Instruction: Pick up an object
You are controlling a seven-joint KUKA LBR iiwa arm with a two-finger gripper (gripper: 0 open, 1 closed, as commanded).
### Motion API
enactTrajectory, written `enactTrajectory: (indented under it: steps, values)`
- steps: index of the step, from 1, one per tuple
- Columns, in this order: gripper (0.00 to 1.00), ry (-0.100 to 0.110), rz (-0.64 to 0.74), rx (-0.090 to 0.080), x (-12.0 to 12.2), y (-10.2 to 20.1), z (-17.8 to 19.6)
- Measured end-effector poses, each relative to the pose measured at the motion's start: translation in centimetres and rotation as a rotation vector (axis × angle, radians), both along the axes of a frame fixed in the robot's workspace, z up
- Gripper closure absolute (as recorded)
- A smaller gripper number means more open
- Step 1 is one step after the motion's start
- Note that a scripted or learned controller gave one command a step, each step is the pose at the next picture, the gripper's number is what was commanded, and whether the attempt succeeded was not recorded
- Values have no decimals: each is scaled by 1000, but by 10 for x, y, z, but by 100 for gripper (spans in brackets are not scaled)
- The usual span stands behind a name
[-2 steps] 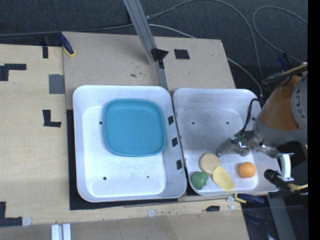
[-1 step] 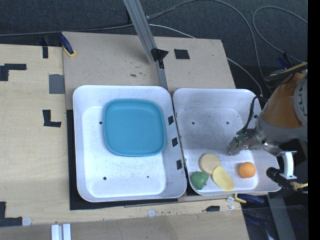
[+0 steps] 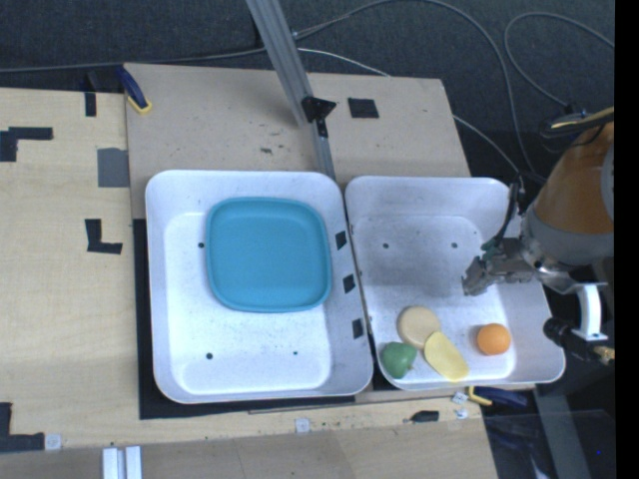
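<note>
The gripper (image 3: 477, 277) hovers in the right bin (image 3: 419, 193), and I cannot tell whether it is holding anything. The orange ball (image 3: 492, 339), yellow piece (image 3: 445, 355), beige piece (image 3: 417, 321) and green piece (image 3: 397, 358) lie near. Nothing looks picked yet.

Blue plate (image 3: 268, 253) in left bin (image 3: 172, 297); cables (image 3: 479, 28) on dark floor.

The light is even and quite bright, coming from above. The two shallow white plastic bins (image 3: 250, 372) look a little washed out, with soft glare on their rims. Shadows are weak and short. The picture is slightly soft and grainy, mostly in the dark floor (image 3: 399, 28).
</note>
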State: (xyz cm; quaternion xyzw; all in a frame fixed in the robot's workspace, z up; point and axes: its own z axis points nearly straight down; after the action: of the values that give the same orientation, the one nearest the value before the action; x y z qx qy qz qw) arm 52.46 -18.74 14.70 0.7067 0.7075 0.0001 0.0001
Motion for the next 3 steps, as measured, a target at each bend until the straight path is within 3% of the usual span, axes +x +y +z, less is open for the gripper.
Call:
enactTrajectory:
  steps: [2,3]
  values:
    - [100,-1,0,0,0,6,115]
    - [100,0,-1,0,0,6,126]
